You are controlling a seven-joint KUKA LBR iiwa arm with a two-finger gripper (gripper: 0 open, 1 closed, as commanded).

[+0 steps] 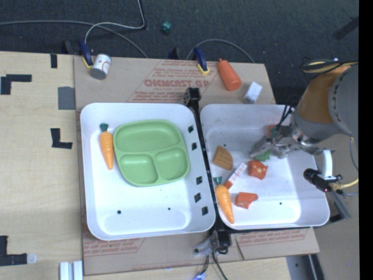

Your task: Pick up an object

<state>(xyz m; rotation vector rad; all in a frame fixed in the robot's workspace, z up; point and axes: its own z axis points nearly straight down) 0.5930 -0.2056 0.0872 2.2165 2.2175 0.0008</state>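
Objects for picking lie in the right bin [303, 212], and we see the end effector [263, 150] low over that bin's middle, reaching in from the right on the grey arm with its orange band [317, 101]. We cannot tell whether it is released or clenched; its tip is dark and blurred against a small green piece [266, 155] just beside it. Just below the tip sits a red block [257, 169], near it but seemingly apart. To the left of the tip lies a tan wedge [222, 157], and between wedge and red block a small white and red strip [236, 173]. Lower in the bin rests a second red piece [245, 199], and against the bin's left wall a carrot [224, 202] lies on a slant.

In the left bin [140, 223] we find a green divided plate [151, 152] with another carrot [106, 147] just beside its left edge. On the desk [35, 156] beyond the bins lie an orange bottle shape [229, 74], a small white cube [252, 91] and a small white can [101, 66].
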